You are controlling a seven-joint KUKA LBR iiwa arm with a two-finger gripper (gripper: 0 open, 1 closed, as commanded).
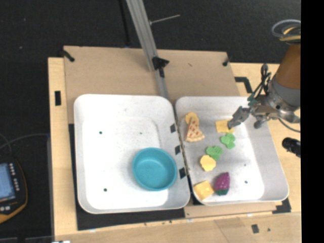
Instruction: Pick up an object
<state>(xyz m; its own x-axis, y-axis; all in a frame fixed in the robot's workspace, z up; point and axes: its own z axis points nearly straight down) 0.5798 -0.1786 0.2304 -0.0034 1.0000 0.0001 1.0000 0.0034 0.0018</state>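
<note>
Yellow block (222, 126) lies flat in the right bin (263, 158), far side, touching the gripper (236, 120); whether its fingers are apart cannot be told. Green pieces (228, 140) crowd nearby; pizza slice (194, 131) left. Blue bowl (154, 168) occupies the left bin (101, 135).

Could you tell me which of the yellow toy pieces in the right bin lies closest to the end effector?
The small yellow square block, right beside the end effector. The yellow flower-shaped piece and yellow cheese-like wedge lie nearer the front.
</note>
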